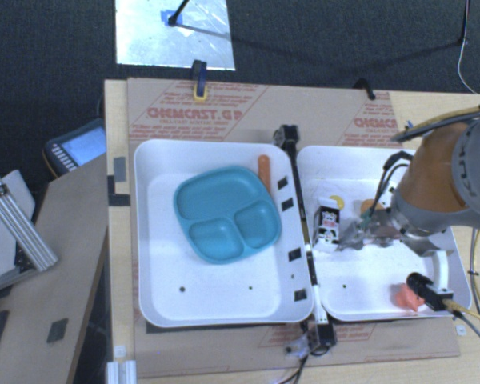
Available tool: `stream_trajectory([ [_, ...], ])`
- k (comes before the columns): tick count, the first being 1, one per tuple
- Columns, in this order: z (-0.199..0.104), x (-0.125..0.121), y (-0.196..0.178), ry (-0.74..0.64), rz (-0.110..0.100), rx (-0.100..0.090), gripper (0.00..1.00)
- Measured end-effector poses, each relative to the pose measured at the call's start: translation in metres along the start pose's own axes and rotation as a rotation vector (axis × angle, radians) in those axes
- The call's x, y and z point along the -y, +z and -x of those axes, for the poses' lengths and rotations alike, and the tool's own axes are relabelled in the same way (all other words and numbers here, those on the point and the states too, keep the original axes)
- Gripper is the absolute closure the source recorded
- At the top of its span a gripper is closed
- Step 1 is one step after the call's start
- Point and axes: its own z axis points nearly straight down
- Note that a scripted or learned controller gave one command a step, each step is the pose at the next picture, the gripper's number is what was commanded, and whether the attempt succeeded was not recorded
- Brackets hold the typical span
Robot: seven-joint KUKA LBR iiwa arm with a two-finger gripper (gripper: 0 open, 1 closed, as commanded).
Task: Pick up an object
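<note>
My gripper (346, 238) is low in the right bin (360, 309), near its left wall, at the end of the grey and orange arm coming in from the right. A small black-and-white object (328, 224) lies just left of the gripper tip, very close to it or touching; I cannot tell which. A small yellow piece (336, 204) lies just behind that object. An orange piece (368, 208) shows partly beside the wrist. Near the bin's front right corner lies a salmon-pink object (405, 296).
The left bin (156, 294) holds a blue divided plate (226, 213) and an orange stick (264, 169) at its back right. A black-clipped divider (298, 214) separates the bins. Cardboard (248, 106) lies under both.
</note>
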Motion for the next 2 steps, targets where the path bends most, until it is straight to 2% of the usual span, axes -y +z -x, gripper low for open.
stream_trajectory([
  [1, 0.001, -0.001, -0.012, 0.0, 0.004, 0.002, 1.0],
  [2, 0.002, 0.0, -0.055, -0.002, 0.006, 0.002, 1.0],
])
